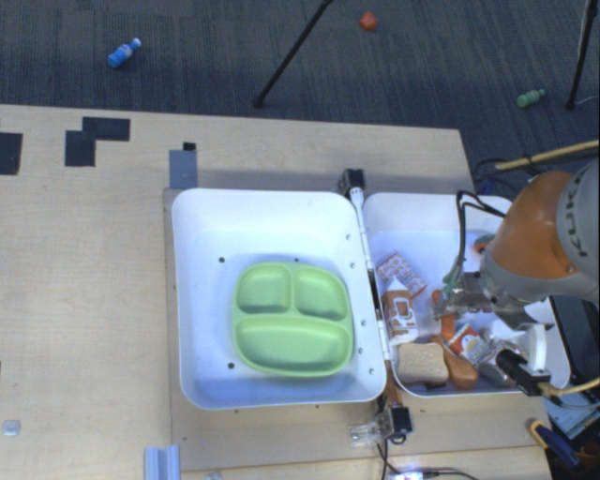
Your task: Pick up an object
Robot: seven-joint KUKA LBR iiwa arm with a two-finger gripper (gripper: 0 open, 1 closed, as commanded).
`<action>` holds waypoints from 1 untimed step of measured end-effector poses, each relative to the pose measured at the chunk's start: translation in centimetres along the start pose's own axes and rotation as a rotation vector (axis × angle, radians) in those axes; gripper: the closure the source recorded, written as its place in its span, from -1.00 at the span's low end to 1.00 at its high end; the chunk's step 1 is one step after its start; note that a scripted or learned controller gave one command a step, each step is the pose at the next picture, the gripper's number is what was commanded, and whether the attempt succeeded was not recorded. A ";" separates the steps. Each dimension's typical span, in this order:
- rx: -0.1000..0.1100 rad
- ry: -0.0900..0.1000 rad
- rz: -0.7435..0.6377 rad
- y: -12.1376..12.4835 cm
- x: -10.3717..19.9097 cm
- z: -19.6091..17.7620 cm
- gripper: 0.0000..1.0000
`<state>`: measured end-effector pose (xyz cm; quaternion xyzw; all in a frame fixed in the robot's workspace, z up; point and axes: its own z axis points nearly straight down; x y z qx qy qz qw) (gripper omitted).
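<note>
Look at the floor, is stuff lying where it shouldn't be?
Yes. On the dark carpet beyond the bench lie a small blue bottle, a small orange object and a small green object, scattered far from both white bins.

Bench (84, 281): pale matt wood, faint grain. Both bins (192, 281): smooth white plastic, slight sheen. Green divided tray (292, 317): smooth glossy plastic. Floor (206, 56): dark ribbed carpet. Arm's orange band (530, 234): glossy.

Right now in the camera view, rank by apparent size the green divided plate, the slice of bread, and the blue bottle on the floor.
1. Green divided plate, by far the largest.
2. Slice of bread.
3. Blue bottle, smallest, though it lies farther from the camera, so it may look smaller than it is.
</note>
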<state>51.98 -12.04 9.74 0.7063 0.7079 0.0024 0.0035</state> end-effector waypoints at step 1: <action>0.005 0.003 -0.003 3.9 6.9 -9.2 1.00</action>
